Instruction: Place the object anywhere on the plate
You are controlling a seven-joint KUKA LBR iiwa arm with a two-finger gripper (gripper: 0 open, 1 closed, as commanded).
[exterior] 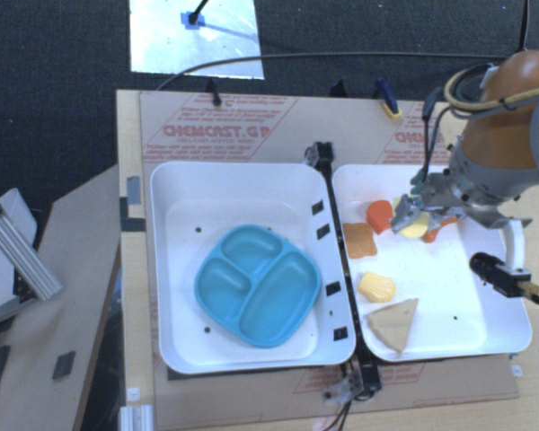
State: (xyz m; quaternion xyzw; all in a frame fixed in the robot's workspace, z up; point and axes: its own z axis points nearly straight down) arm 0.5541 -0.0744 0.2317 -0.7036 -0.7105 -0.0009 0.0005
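We judge the pick-up step in hand; the gripper [411, 223] sits low over a yellow piece [416, 231], the orange piece [379, 215] just beside it; grip state we cannot tell; next, lift toward the blue plate [256, 285].

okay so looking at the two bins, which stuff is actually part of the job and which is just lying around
Part of the job: blue plate, pincer, and the yellow piece under it, probably the object.

Lying about: orange piece, brown slice, yellow lump, tan wedge.
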